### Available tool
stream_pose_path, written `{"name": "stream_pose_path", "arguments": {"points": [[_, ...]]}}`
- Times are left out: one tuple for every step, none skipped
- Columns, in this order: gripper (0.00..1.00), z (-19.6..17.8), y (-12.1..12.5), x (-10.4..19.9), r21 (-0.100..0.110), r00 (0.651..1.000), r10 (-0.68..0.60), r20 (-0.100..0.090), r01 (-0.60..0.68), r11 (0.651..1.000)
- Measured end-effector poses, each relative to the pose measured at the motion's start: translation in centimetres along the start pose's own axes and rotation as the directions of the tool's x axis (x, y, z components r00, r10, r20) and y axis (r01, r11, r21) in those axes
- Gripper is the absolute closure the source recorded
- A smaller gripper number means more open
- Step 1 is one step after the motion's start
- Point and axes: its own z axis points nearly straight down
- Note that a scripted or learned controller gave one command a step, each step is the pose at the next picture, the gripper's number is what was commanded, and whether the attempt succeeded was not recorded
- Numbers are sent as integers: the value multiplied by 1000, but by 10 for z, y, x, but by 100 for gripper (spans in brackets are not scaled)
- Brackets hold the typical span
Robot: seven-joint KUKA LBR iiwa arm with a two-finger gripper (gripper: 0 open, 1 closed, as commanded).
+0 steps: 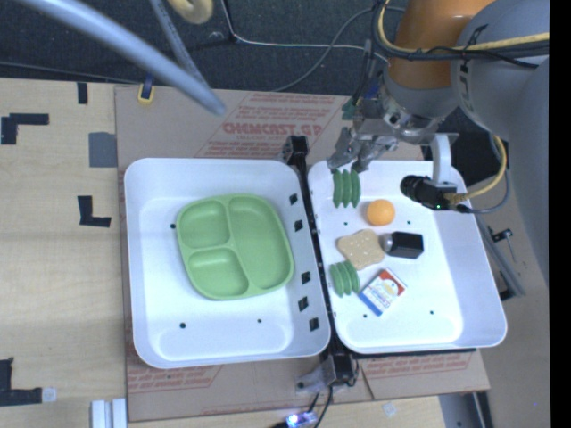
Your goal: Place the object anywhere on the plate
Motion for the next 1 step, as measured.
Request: {"name": "stream_pose_path", "arguments": {"points": [[100,22,-28,50,2,1000,0,1,0,1000]]}}
